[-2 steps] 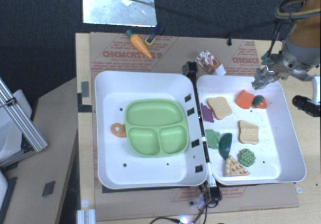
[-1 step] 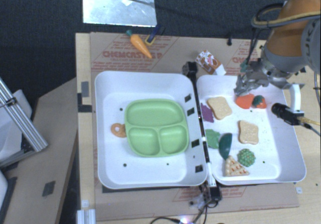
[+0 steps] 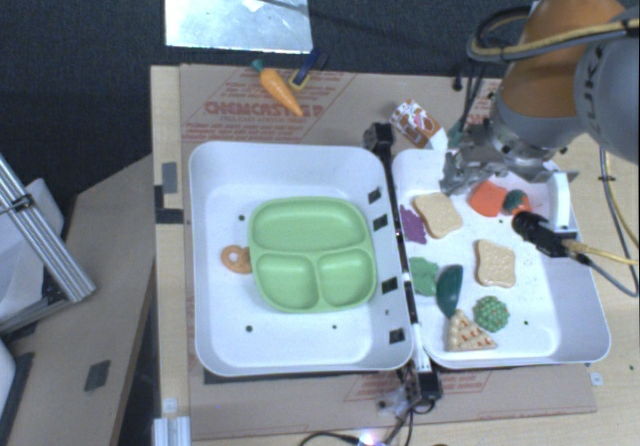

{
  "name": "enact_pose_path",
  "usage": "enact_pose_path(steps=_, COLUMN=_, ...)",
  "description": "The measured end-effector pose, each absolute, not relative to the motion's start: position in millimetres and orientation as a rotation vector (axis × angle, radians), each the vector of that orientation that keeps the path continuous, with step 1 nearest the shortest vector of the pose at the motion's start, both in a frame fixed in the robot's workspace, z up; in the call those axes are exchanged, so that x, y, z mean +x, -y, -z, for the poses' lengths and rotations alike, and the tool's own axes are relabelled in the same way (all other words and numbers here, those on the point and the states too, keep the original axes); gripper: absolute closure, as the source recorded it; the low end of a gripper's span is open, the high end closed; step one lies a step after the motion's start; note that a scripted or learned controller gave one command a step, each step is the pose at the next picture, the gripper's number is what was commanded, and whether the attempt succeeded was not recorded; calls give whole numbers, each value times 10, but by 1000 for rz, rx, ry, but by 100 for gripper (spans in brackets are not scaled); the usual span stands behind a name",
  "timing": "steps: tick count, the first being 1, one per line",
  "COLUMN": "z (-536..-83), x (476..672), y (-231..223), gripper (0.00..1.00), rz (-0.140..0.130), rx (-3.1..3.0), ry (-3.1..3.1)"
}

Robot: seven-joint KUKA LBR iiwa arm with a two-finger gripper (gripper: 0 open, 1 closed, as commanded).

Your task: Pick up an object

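Toast-shaped tan toy bread slice is lying just near-left of the gripper, whose fingers' opening I cannot tell.

2 white bins, 1 green tray, 2 toast slices, 1 carrot.

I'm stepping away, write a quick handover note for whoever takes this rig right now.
Gripper: over the far end of the right bin, nothing seen between its fingers; open or shut unclear.
Right bin holds: two bread slices, orange piece, pizza slice, green items, purple piece.
Left bin: green divided tray, small pretzel beside it.
Outside the bins: toy carrot, small packet.
Done: nothing picked up.
Left: grasp and lift one object.
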State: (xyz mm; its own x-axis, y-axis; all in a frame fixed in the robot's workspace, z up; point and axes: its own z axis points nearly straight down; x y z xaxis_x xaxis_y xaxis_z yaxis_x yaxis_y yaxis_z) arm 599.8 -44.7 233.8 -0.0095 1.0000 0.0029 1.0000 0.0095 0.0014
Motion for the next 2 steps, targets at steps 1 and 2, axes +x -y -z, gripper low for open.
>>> enact_pose_path(steps=1, z=-2246, x=6046, y=389, gripper=100, rz=1, rx=-2215, ry=2228)
enact_pose_path(steps=2, z=-2166, x=5991, y=265, gripper=100, rz=1, rx=-2214, ry=2229)
